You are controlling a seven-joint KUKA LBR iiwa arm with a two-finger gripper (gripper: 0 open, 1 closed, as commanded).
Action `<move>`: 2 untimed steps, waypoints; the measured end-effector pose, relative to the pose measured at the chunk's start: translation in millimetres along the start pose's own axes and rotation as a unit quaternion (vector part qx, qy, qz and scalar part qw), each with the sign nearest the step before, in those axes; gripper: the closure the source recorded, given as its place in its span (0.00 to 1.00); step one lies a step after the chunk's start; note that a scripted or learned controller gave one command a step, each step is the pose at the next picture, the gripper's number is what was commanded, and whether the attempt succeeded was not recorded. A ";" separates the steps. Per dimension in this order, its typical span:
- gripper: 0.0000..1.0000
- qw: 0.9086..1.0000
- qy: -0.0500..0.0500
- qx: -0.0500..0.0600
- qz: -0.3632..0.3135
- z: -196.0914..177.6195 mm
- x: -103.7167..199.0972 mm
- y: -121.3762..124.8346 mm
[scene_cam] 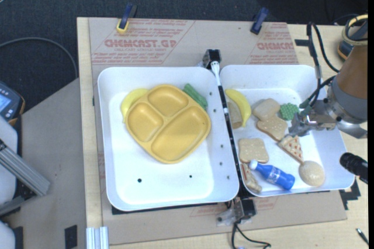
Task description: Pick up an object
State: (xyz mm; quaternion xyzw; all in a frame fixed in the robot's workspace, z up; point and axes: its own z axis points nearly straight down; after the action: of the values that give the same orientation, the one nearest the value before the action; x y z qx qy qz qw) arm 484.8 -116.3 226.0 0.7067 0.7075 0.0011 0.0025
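Two shallow white bins [111, 125] are sitting on the worktop [93, 43]. The tool [299, 126] is hovering in the right bin above a triangular pizza-slice toy [292, 148], beside a green broccoli-like piece [288, 110]; its grip cannot be told.

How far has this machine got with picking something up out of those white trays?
Nothing looks picked up yet. The end effector is down in the right bin, above the pizza slice and beside the green toy, so it seems mid-attempt. I can't tell whether anything is gripped. Lifting an object clear is left. The yellow divided plate sits in the left bin.
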 end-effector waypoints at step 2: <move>1.00 1.000 0.003 0.003 -0.003 -8.2 117.7 4.7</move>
State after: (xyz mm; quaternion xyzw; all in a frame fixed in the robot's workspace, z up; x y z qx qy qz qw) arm 489.3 1.4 234.0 0.7044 0.7098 0.0006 -0.0016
